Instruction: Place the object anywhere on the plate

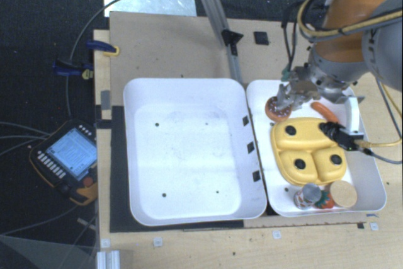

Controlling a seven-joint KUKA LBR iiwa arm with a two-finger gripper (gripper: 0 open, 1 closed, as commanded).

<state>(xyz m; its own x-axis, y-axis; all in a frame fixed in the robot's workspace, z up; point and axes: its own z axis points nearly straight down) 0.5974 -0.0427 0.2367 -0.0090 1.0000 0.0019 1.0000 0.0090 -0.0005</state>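
Tan counter (pixel 182 47) is carrying two white bins, dark floor around it, a teach pendant (pixel 68 157) lying off the left side. Left bin (pixel 182 148) beside right bin (pixel 371 192), which is holding a yellow sectioned plate (pixel 308 151). Arm (pixel 352 16) is reaching in from the right, end effector (pixel 286 96) hanging over a small brown round object (pixel 275 111) just beyond the plate's far-left corner; grip state: cannot tell.
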